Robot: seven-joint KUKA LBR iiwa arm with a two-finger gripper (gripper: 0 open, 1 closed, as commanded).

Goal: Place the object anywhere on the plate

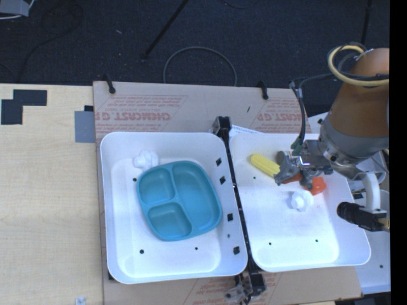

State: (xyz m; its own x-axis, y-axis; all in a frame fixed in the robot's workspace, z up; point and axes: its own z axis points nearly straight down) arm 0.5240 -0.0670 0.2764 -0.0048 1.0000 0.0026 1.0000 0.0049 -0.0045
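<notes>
Bins: two shallow white bins sit side by side on the surface, the left bin (121,246) and the right bin (331,253), with a black divider strip (232,196) running between them.
Plate: a blue plate (179,199) with three compartments lies in the left bin, roughly at its middle, slightly tilted in its outline.
White lump, left: a small white object (145,159) rests in the far left corner of the left bin, just beside the plate's far edge, apart from it.
Corn: a yellow corn cob (264,164) lies in the far part of the right bin, just left of the jaws and not between them.
Orange piece: an orange object (316,184) shows just right of and under the jaws; whether it is pinched cannot be told.
White lump, right: another white object (299,200) lies near the middle of the right bin, just nearer than the jaws.
Arm: the arm (362,100) reaches in from the right, its orange band above the wrist.
Jaws: the gripper (287,172) hangs low over the far part of the right bin; whether the jaws are spread or pressed together cannot be told.
</notes>
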